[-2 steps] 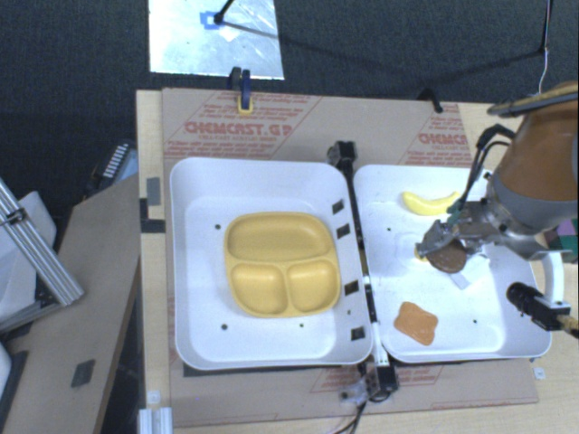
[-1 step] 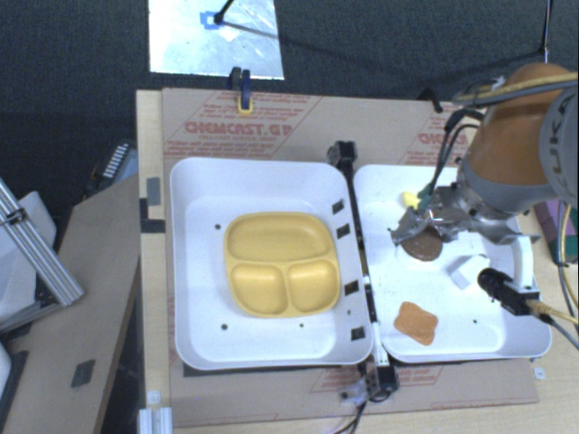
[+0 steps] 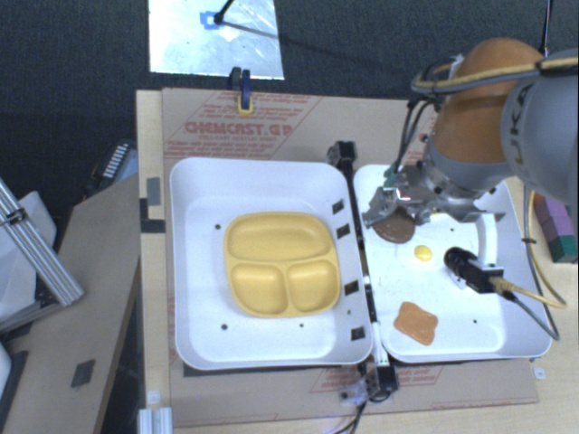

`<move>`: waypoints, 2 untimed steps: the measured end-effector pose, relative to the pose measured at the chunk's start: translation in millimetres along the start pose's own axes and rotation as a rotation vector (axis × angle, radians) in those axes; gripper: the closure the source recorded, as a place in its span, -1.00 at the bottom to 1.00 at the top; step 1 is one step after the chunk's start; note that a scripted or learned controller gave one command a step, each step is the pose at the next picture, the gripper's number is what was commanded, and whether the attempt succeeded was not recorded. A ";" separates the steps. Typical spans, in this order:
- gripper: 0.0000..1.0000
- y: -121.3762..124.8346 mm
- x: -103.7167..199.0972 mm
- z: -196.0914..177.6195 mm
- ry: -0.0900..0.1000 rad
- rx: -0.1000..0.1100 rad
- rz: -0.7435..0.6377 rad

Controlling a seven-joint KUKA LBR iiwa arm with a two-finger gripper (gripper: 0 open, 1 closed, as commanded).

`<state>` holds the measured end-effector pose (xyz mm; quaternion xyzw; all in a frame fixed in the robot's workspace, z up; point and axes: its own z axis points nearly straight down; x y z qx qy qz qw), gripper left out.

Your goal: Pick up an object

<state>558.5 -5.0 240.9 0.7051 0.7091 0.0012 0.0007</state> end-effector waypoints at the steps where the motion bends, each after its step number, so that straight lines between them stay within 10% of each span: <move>1: 1.00 20.1 44.2 -4.7 0.000 0.000 -0.001; 2: 1.00 36.7 102.5 4.8 0.000 0.000 -0.003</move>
